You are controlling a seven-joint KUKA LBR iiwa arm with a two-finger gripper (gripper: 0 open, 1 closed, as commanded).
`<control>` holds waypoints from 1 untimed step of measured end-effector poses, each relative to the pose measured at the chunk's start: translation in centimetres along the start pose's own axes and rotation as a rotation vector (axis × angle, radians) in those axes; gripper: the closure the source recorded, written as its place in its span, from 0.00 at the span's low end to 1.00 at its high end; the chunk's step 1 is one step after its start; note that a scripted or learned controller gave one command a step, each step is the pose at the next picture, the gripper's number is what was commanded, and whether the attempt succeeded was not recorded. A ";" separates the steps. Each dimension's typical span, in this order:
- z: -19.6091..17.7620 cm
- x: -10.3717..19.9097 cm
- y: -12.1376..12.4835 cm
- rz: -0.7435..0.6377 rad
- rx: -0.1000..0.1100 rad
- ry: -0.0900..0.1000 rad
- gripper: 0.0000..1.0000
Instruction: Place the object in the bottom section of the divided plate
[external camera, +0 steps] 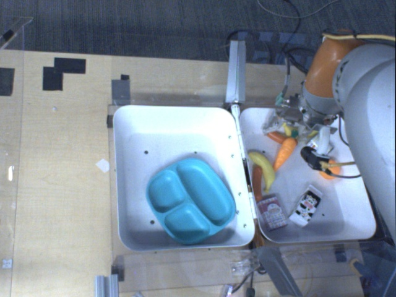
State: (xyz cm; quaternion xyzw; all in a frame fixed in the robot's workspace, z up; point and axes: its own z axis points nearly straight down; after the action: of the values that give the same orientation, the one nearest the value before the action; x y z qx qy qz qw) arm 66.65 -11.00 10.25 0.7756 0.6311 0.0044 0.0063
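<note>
Progress: you are at the start; the divided plate [191,200] in the left bin [133,141] has nothing in any of its sections, so picking, carrying and placing are all left
Tool: the gripper [291,117] is down at the far end of the right bin [346,218]; you cannot tell from here how it is set, and nothing can be made out in its grasp
Object: which item you are after is unclear; the carrot [283,153] lies just beside the tool on its near side, the banana [263,168] a little further toward the plate
Other items: a small packet [271,211] and a black-and-white toy [306,205] sit well nearer the camera than the tool
Surface: both bins are smooth white, on a pale wood bench [55,184]
Room: the plate lies well across the divider [245,166] from the tool, with open floor around it
</note>
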 end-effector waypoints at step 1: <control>-14.5 -0.1 0.6 0.145 0.007 0.001 0.00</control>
State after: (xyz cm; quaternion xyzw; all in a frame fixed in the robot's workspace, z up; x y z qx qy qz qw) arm 67.03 -11.20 24.71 0.8193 0.5733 0.0028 0.0029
